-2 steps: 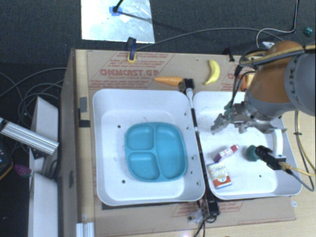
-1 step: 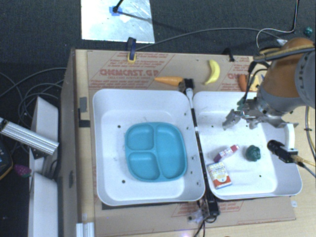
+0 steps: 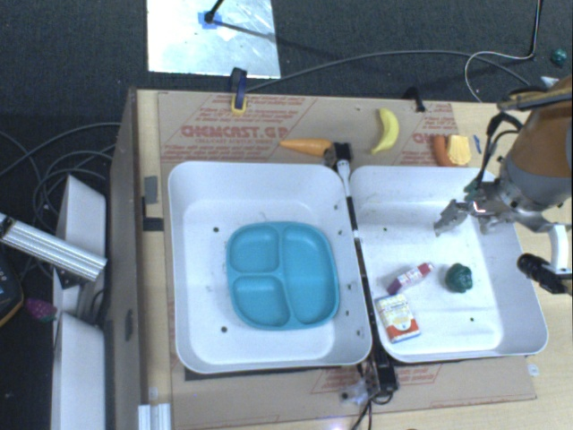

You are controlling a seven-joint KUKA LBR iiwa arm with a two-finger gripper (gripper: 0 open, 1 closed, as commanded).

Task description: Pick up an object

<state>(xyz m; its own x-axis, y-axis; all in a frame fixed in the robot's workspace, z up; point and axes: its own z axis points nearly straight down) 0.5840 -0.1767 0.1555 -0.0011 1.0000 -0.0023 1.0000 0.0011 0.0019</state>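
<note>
The right bin (image 3: 515,330) holds three small things: a red and white tube (image 3: 409,277), a dark green lump (image 3: 459,278) and an orange and white carton (image 3: 397,318). My gripper (image 3: 455,215) hangs over the back of this bin, above and behind the green lump, at the end of the grey and orange arm (image 3: 537,155). It touches none of the three objects, and nothing shows between its fingers.
A blue divided plate (image 3: 282,273) lies in the left bin (image 3: 201,195). Behind the bins, a carrot (image 3: 304,147), a banana (image 3: 387,131) and an orange and red toy (image 3: 450,149) lie on the cardboard. A black divider (image 3: 351,222) runs between the bins.
</note>
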